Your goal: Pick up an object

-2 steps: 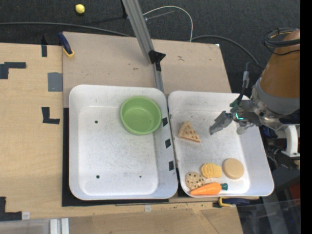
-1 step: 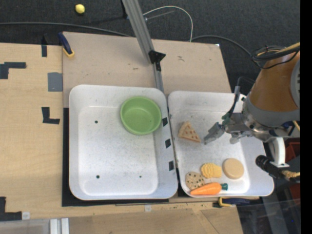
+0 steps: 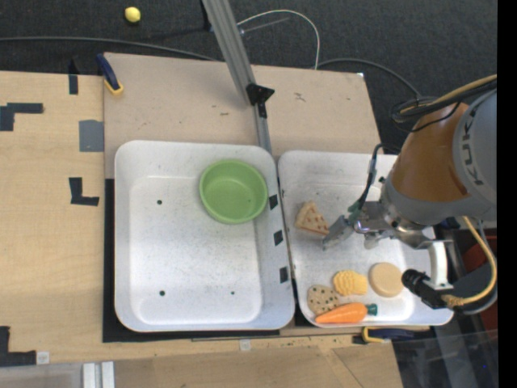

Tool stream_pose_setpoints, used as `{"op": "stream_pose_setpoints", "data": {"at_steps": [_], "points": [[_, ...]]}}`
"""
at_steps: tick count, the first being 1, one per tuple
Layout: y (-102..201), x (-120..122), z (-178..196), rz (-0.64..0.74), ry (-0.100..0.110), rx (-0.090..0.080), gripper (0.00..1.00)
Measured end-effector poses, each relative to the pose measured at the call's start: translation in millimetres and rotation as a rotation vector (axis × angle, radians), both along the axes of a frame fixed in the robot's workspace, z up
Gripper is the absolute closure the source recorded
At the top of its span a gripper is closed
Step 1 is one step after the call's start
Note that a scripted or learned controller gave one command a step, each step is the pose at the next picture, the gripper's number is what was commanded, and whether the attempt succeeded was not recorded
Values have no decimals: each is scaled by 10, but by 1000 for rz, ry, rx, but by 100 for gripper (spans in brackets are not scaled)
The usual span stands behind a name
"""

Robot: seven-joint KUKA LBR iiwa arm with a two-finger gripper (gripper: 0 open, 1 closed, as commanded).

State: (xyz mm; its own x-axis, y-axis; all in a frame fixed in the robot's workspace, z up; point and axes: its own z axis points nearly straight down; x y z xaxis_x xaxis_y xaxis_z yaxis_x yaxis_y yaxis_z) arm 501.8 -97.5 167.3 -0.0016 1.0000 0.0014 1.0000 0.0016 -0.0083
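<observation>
A green bowl (image 3: 233, 190) sits in the left bin (image 3: 137, 241). In the right bin (image 3: 323, 172), the gripper (image 3: 338, 231) hangs beside a tan wedge (image 3: 310, 217), apparently touching it; its grip state cannot be told.

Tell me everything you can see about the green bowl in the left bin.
The round green bowl looks like matte plastic, light green, with a thick rim and a slightly darker, hollow inside that holds nothing. It sits upright, mouth up, on the floor of the shallow white left bin, in its upper right part, close to the wall shared with the other bin. Nothing touches it but the bin floor; the arm's two-finger gripper is over the right bin, well apart from it.
</observation>
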Motion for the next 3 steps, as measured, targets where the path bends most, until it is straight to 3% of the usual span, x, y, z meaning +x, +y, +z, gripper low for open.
{"op": "stream_pose_setpoints", "data": {"at_steps": [1,2,3], "points": [[76,-31,-625,0,2,0,0],[78,-18,-494,0,-2,1,100],[17,69,23,-1,-11,-2,100]]}}
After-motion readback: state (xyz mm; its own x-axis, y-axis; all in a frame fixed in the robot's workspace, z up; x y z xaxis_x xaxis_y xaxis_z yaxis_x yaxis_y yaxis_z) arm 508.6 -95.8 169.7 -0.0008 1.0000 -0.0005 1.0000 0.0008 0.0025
